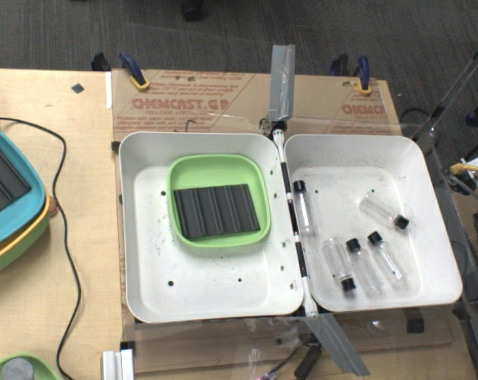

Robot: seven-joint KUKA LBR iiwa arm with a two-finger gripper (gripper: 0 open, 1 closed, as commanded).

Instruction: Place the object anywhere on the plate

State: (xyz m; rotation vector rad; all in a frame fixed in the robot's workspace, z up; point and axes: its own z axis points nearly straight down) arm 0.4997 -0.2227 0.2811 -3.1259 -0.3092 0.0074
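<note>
A green square plate (259, 182) sits in the left white bin (144, 252), toward its back. A dark grey ribbed rectangular object (217, 210) lies flat on the plate. In the right white bin (429, 275) lie several clear plastic vials with black caps: one along the left wall (302, 207), one near the right wall (384, 211), and a cluster near the front (358, 264).
Brown cardboard (223, 97) lies behind the bins, held by blue clamps (133, 70). A stack of teal and yellow-green dishes (9, 204) stands on the wooden table at far left, with a black cable (65, 236) running beside it.
</note>
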